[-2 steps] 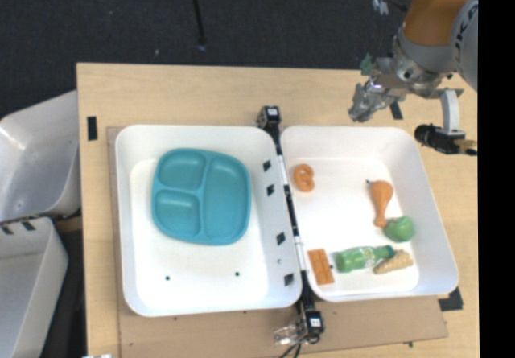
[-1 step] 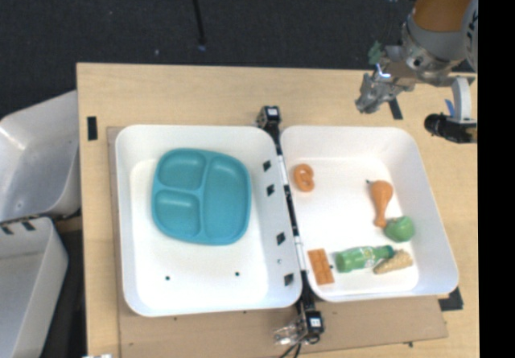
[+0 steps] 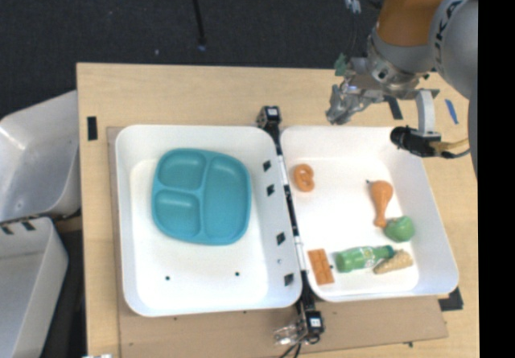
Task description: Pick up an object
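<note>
The arm (image 3: 418,10) is cut off at the frame's top right corner, so only its orange band and grey wrist are seen. The gripper (image 3: 344,107) is small and blurred at about 1 o'clock from the right bin (image 3: 418,157); whether the jaws are spread or pressed together cannot be told. Nothing is seen between them. The gripper is hung over the bin's far rim, near its far-left corner, pointed downward and tilted toward 7 o'clock. A black cable fitting (image 3: 414,139) is seen by the bin's far-right rim.

In the right bin, six things are counted. An orange round piece (image 3: 303,178) is lain at 9 o'clock, near the left wall. An orange drumstick-shaped toy (image 3: 381,199) is placed right of centre, with a green round toy (image 3: 400,228) just beside it at 5 o'clock, maybe touching. At 6 o'clock, along the near wall, a green bottle (image 3: 362,257) is lain on its side; an orange-brown block (image 3: 321,266) is at its left end, and a tan piece (image 3: 394,263), too blurred to be named, is at its right end, touching it.

In the left bin (image 3: 129,268) a teal divided plate (image 3: 201,195) is set flat, a little toward 12 o'clock of centre. Both bins are carried by the wooden counter (image 3: 177,95). White containers (image 3: 32,187) are cut off at the frame's left edge.
</note>
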Available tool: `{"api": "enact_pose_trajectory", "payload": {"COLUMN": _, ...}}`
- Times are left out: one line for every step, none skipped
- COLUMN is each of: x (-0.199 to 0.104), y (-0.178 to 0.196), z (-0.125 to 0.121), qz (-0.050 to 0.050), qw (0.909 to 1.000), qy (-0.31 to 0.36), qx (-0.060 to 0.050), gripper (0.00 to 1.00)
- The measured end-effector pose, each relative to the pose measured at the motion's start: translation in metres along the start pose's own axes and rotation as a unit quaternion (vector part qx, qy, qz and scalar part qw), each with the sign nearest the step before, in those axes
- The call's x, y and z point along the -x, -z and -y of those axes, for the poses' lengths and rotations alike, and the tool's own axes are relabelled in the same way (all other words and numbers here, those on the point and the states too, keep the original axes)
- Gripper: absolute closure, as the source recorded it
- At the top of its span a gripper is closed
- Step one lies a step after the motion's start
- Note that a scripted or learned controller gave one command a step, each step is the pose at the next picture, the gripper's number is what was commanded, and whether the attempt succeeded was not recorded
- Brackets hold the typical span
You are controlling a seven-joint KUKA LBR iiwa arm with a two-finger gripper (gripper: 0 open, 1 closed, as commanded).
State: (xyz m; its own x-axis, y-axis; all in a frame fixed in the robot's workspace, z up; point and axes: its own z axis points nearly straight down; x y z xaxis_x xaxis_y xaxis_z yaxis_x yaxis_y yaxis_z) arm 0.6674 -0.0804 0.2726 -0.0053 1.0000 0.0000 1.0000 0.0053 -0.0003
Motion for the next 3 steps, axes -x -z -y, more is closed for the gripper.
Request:
{"api": "enact_pose_trajectory", "payload": {"x": -0.052, "y": -0.007, "z": 0.009, "qz": 0.0, "qw": 1.0, "qy": 0.0, "qx": 0.0, "gripper": 1.0}}
{"api": "enact_pose_trajectory", "payload": {"x": -0.105, "y": -0.02, "z": 0.024, "qz": 0.0, "qw": 1.0, "qy": 0.0, "qx": -0.001, "gripper": 1.0}}
{"api": "enact_pose_trajectory", "payload": {"x": -0.142, "y": -0.022, "z": 0.044, "qz": 0.0, "qw": 1.0, "qy": 0.0, "qx": -0.001, "gripper": 1.0}}
